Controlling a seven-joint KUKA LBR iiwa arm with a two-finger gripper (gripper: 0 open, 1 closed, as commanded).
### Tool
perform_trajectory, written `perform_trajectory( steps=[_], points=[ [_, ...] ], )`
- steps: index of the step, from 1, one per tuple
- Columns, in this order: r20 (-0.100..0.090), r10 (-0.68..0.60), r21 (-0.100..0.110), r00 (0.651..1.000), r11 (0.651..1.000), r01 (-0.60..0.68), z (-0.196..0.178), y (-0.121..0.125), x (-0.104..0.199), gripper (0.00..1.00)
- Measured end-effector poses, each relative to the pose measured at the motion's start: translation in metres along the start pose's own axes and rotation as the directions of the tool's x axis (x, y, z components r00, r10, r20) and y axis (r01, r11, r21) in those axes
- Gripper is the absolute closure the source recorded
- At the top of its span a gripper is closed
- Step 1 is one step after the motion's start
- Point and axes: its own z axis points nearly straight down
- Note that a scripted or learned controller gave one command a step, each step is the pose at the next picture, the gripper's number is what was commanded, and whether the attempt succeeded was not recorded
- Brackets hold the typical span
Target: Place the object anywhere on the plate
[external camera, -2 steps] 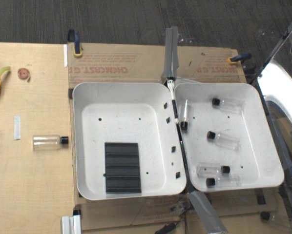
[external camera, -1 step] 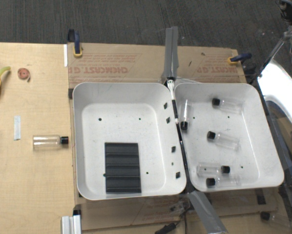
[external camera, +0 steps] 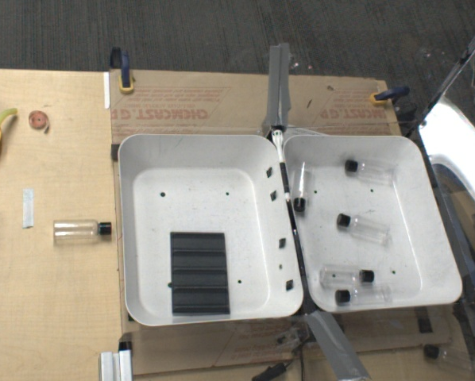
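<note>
The dark ribbed plate (external camera: 198, 273) lies flat in the left bin (external camera: 130, 213), close to its near wall and a little left of centre, with bare white floor behind it and on both sides. The task's things, clear vials with black caps, lie in the right bin (external camera: 428, 213). One vial (external camera: 299, 185) rests along the left wall just beside the divider, another (external camera: 358, 168) lies near the far wall, and a third (external camera: 366, 228) sits mid-floor, well apart from the others. A pair (external camera: 350, 286) lies side by side against the near wall. A spare vial (external camera: 80, 229) lies on the wooden bench (external camera: 55, 173), left of both bins.
</note>
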Motion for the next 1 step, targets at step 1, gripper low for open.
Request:
perform_trajectory(
  steps=[1],
  points=[
    [-0.003, -0.004, -0.001, 1.0, 1.0, 0.004, -0.0008, -0.039, 0.0295, 0.0]
  ],
)
